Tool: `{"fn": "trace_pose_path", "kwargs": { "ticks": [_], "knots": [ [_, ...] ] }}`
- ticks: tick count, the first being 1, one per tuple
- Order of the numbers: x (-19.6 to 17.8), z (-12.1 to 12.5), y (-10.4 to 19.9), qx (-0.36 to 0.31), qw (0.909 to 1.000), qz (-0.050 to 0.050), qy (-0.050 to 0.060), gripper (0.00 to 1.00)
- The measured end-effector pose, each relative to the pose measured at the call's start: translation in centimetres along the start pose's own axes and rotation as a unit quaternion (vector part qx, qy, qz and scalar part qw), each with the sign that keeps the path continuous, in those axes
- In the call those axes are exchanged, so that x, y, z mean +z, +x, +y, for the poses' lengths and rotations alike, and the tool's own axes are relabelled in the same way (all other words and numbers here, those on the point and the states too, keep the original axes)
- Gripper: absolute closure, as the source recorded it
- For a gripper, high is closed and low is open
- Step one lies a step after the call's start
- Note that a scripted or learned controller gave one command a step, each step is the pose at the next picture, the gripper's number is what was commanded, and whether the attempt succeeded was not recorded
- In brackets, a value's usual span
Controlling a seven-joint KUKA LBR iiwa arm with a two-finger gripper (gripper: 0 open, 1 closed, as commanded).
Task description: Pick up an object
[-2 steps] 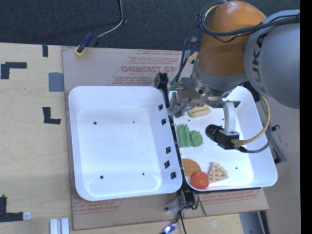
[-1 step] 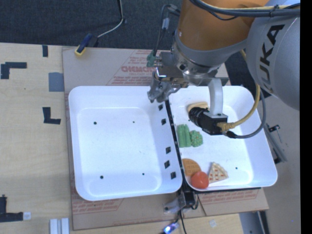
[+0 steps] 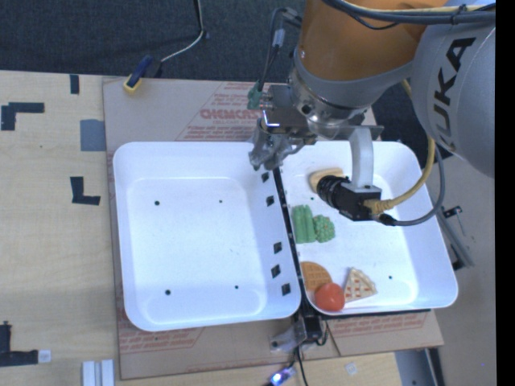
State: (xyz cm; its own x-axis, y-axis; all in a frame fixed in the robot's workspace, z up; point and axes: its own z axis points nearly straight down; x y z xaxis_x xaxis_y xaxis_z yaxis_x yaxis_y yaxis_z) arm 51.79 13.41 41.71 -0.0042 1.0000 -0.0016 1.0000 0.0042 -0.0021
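Claw (image 3: 265, 153) hovering over divider between bins, grip state impossible to tell. Green toy (image 3: 311, 225) lying below-right of claw, in right bin (image 3: 418, 215). Risk: descending here, hitting divider, missing toy.

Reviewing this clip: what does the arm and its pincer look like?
The arm is grey with dark KUKA lettering, and an orange band sits above the wrist. Black cables loop over it, a yellowish cable runs beside it. The pincer is dark grey metal.
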Motion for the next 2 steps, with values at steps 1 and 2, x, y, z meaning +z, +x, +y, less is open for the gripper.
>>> {"fn": "trace_pose_path", "kwargs": {
  "ticks": [1, 2],
  "knots": [
    [0.3, 0.4, 8.1, -0.002, 1.0, 0.001, 0.0, 1.0],
    [-10.9, 6.7, -0.6, 0.006, 1.0, 0.0, -0.008, 1.0]
  ]
}}
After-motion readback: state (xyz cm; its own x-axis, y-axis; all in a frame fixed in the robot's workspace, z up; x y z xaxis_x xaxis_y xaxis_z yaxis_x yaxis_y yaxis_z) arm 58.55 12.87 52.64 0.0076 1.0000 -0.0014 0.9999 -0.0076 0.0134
